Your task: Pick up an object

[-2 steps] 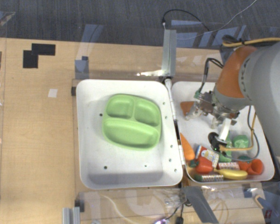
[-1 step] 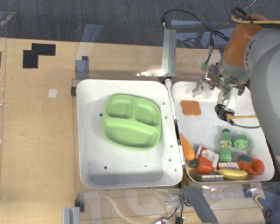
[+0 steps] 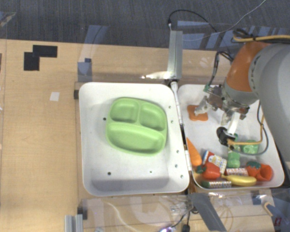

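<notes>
We see the gripper (image 3: 208, 106) low over the upper left of the right bin (image 3: 199, 132), just beside a flat orange piece (image 3: 197, 115), perhaps touching it. We cannot tell whether it is open or closed, so nothing counts as picked up; grasp and lift remain.

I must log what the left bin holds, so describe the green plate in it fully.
The green plate is pale lime, a rounded rectangle with raised rims, and looks like smooth moulded plastic. Ridges split it into three compartments: two smaller ones on the far side and one long one on the near side. It lies right way up, slightly askew to the walls, near the middle of the left bin. It rests on the bin's floor and is apart from every wall.
</notes>
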Available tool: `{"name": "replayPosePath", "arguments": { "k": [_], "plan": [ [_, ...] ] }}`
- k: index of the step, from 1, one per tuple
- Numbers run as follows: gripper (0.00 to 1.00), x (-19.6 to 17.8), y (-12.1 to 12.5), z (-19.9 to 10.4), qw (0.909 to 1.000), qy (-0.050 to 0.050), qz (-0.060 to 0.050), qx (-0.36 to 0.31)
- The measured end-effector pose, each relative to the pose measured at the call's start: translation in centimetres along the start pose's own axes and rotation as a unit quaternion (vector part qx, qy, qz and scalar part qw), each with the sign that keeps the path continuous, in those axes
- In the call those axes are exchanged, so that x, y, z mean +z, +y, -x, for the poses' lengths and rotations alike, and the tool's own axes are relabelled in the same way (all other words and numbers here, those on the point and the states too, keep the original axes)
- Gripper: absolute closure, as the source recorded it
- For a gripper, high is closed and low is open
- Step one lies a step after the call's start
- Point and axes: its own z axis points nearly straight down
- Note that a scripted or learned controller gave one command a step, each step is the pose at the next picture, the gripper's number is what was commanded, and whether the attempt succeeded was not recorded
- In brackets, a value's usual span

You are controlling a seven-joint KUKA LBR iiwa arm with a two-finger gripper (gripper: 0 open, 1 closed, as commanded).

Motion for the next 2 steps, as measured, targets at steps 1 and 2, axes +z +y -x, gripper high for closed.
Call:
{"name": "replayPosePath", "arguments": {
  "k": [1, 2],
  "plan": [
    [1.0, -1.11, 0.19, -0.3, 1.0, 0.002, 0.002, -0.004],
    [0.0, -1.1, 0.18, -0.31, 1.0, 0.002, 0.002, -0.004]
  ]
}}
